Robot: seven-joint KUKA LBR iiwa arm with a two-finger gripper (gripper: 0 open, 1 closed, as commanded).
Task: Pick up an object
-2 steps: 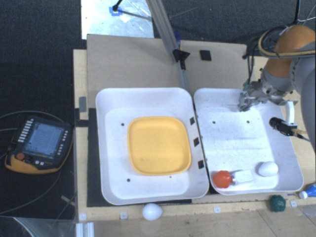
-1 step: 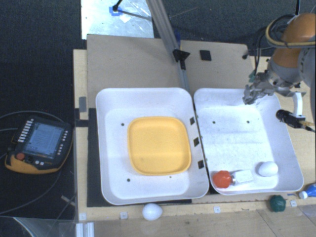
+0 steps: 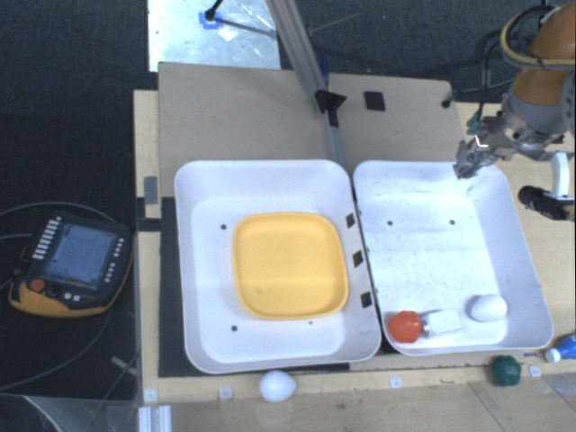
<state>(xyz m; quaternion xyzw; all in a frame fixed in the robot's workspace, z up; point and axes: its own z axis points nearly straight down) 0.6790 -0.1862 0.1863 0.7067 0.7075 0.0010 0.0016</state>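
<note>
Two white bins sit side by side on the bench, w/ the arm (image 3: 540, 61) coming in from the right, orange band showing above the wrist. Its gripper (image 3: 468, 162) hangs over the far right corner of the right bin (image 3: 432, 241), tip just about at the rim there; it's small and dark against the edge, so can't tell whether it's released or clenched, and nothing shows in its grasp. The left bin (image 3: 198, 241) holds a yellow square plate (image 3: 291, 265), lying flat approx. in the middle. All the small stuff in the right bin is bunched along the near edge, well apart from the gripper: a red-orange ball (image 3: 405, 326) at the near left corner, a small white blocky item (image 3: 443, 321) just beside it, prob. touching, and a white egg-shaped object (image 3: 488, 309) a bit further right. Outside the bins, on the bench front: another white egg shape (image 3: 277, 386) just below the left bin's near edge, a dark green ball (image 3: 505, 370) near the right bin's near right corner, and something blue and white (image 3: 562, 349) at the frame's edge. A teach pendant (image 3: 70, 265) w/ its cable lies on the dark floor off to the left.
</note>
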